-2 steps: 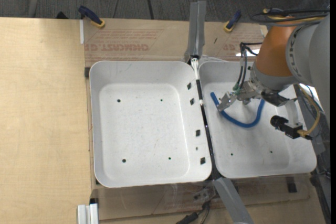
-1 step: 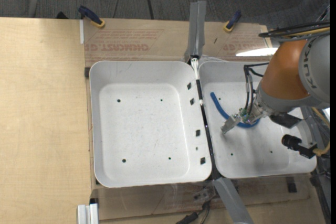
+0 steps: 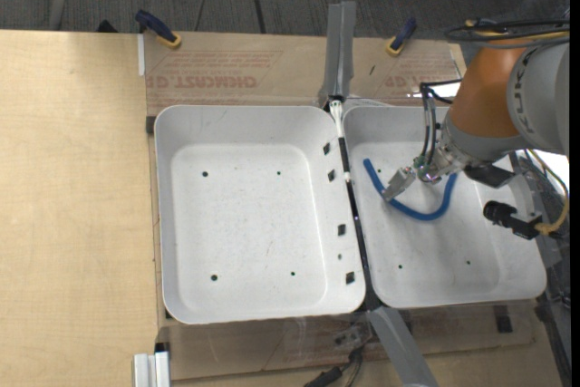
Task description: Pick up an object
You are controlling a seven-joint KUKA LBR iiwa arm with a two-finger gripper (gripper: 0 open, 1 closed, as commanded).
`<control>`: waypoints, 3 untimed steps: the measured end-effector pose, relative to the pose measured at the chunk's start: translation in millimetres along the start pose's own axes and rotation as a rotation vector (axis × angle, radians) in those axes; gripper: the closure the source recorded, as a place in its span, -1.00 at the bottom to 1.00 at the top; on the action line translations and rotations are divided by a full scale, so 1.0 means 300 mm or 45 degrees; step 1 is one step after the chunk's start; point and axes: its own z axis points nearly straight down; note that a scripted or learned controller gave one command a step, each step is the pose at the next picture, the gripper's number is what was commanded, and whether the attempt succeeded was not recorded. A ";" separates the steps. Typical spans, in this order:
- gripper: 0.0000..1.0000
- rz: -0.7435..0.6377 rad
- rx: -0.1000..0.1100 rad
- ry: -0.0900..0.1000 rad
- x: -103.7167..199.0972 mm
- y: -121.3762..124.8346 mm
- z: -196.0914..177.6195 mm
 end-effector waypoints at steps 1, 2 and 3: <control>-1.00 -0.124 0.000 0.001 0.081 -0.170 0.001; -1.00 -0.017 0.000 -0.003 -0.053 0.074 -0.006; -1.00 -0.068 0.000 0.000 0.066 -0.093 0.001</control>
